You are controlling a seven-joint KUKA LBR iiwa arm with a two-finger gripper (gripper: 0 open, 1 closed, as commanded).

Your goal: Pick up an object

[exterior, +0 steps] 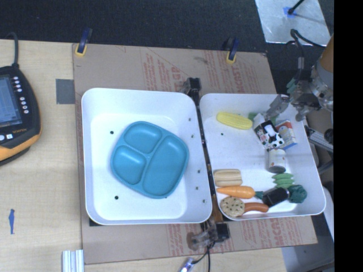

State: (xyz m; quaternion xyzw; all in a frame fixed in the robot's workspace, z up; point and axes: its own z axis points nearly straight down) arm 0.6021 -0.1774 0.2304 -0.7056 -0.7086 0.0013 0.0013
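The right bin (295, 152) holds several toy foods. A yellow corn cob (234, 120) lies at its far side. A small printed carton (273, 134) and a grey can (277, 161) are near its right wall. Along the front lie a bun (227, 177), a carrot (237, 191), a round cookie (232, 207), a sausage (255, 208), a black piece (275, 196) and green vegetables (296, 194). My gripper (290, 109) hangs over the bin's far right corner, just above the carton. It is open with nothing between its fingers.
The left bin (96, 152) holds a blue divided plate (149, 158). A teach pendant (14, 112) lies on the bench at the far left. Clamps (83, 41) pin the cardboard sheet under the bins.
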